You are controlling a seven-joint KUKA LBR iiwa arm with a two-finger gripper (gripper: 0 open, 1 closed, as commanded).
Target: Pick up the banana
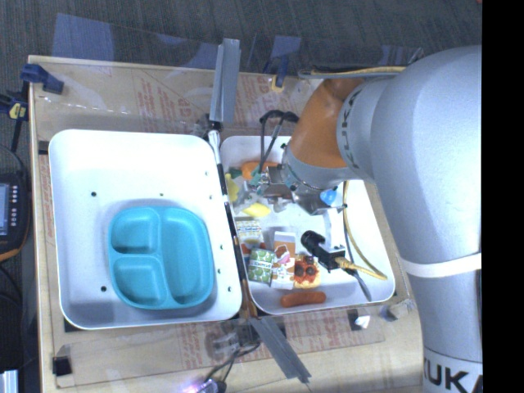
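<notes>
**Ana:** Dark carpet behind, and a pale counter [123, 88] carrying two shallow white bins. The left bin [74, 162] holds a blue divided tray [161, 256]; the right bin [381, 268] is crowded with toy food and small packets.

**Ben:** Where's the banana?

**Ana:** I take it to be the yellow piece [255, 210] in the upper left part of the right bin, near the wall shared with the left bin. It's partly covered by the arm, so I can't see its full curve. Another bit of yellow [232, 190] sits just above it and may be a separate thing.

**Ben:** And the hand?

**Ana:** The hand [270, 188] is low over that same corner, just above and beside the yellow piece. It's too cluttered there to tell how it's set, and I see nothing gripped in it.

**Ben:** How would the banana handle?

**Ana:** Judging by the rest of the bin, it's a plastic toy: light, stiff, with a smooth, probably slippery skin. Not fragile, so a firm squeeze shouldn't hurt it. The rounded, curved body is the trouble; it could roll or squirt sideways out of a pinch.

**Ben:** Best place to take it?

**Ana:** Across the narrow width near the middle of its length, closing square to the long axis. The ends taper and would slip. The bin wall and the packets [262, 264] nearby leave little room, so coming in from the open side looks safer.
</notes>
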